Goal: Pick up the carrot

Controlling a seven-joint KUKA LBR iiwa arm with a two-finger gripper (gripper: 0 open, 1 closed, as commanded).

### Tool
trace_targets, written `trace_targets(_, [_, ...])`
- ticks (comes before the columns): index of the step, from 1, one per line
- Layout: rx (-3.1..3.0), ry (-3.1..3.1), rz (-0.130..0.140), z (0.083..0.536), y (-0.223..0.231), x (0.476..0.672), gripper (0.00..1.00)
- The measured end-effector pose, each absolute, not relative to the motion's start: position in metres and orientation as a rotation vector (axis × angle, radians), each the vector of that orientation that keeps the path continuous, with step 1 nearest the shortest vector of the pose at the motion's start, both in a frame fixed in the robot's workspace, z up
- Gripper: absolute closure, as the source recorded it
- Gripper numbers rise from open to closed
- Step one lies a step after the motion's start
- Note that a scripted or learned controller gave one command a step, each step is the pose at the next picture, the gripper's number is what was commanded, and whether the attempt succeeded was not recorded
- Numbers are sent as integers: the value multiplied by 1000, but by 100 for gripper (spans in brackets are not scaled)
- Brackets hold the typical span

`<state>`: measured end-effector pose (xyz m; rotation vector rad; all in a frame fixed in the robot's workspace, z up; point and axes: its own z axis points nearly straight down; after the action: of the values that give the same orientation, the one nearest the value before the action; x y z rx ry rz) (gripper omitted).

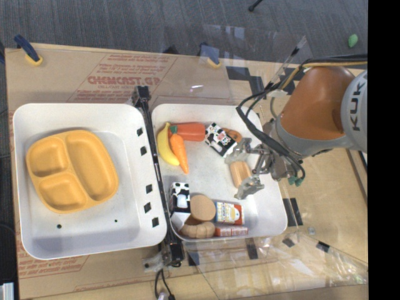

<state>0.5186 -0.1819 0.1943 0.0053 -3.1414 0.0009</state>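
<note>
In the right bin [270, 214], the carrot [178, 150] is lying beside a banana [164, 145], well apart from the gripper [249, 167], which is hovering with fingers spread wide, gripping nothing.

Robotics lab bench. Industrial arm [319, 114] with loose cables reaches over two white bins [81, 242] on a board-covered bench [125, 74], held by blue clamps [28, 50]. Grey carpet [125, 11] behind. Bins hold toy food and a yellow tray [70, 169], test props, not real kitchenware.
</note>
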Motion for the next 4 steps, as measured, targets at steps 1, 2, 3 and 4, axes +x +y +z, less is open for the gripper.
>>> trace_targets(1, [-231, -3150, 2, 98, -101, 535, 0])
trace_targets(2, [-217, -3151, 3, 108, -100, 536, 100])
trace_targets(3, [-623, -3084, -2, 193, -30, 518, 100])
trace_targets(4, [-646, -3086, -3, 298, 4, 617, 100])
